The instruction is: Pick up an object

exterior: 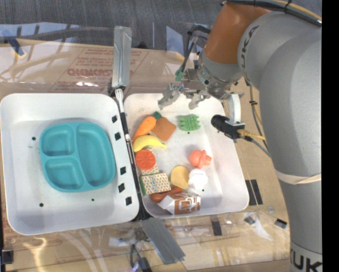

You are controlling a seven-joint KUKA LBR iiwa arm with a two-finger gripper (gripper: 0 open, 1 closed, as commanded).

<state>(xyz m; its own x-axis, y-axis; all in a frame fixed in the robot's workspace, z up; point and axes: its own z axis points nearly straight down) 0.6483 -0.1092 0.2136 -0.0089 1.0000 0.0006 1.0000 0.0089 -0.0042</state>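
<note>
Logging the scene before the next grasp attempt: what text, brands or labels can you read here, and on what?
"KUKA", partly cut off as "KUK", on the arm's base.
"KU", partial lettering on the arm's wrist housing.
Red print on the cardboard sheet: too blurred to read.
Label on the brown and white carton: too small to read.

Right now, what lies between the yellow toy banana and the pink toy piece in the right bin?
Only bare white bin floor lies between the banana and the pink piece, in the camera view.
</note>
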